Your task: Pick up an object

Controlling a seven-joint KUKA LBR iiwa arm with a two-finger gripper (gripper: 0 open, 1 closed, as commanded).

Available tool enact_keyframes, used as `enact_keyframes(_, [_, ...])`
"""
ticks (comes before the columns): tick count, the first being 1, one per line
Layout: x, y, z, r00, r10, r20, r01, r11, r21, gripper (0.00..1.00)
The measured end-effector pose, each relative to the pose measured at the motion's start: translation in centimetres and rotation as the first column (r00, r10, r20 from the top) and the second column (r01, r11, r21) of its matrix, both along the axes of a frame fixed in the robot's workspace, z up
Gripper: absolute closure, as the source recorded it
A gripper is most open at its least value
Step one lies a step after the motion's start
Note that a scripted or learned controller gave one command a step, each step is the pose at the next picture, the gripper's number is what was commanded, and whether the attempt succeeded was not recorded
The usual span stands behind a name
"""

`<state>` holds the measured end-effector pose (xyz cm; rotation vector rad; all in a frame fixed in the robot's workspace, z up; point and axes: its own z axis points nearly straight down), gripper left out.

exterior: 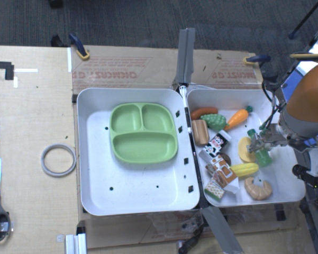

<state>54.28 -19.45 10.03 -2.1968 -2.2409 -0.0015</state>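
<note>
Approach step: gripper [261, 143] low in the right bin [285, 197], over a green item [263, 157] beside the yellow disc [247, 150]. Finger opening and any hold: cannot tell. Next: close firmly, then lift straight up.

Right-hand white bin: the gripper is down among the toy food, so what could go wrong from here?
1. The gripper sits low by the small green item and the pale yellow round piece; closing here could catch both or neither.
2. The yellow toy banana and the tan toy croissant lie close below, so a sideways move might knock them.
3. It works near the right-hand white bin's wall, risking a scrape.
</note>
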Motion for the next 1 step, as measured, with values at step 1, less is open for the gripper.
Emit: enact_keyframes(1, [0.20,6.50,13.53,0.994,-0.109,0.001,0.109,0.994,-0.005,1.00])
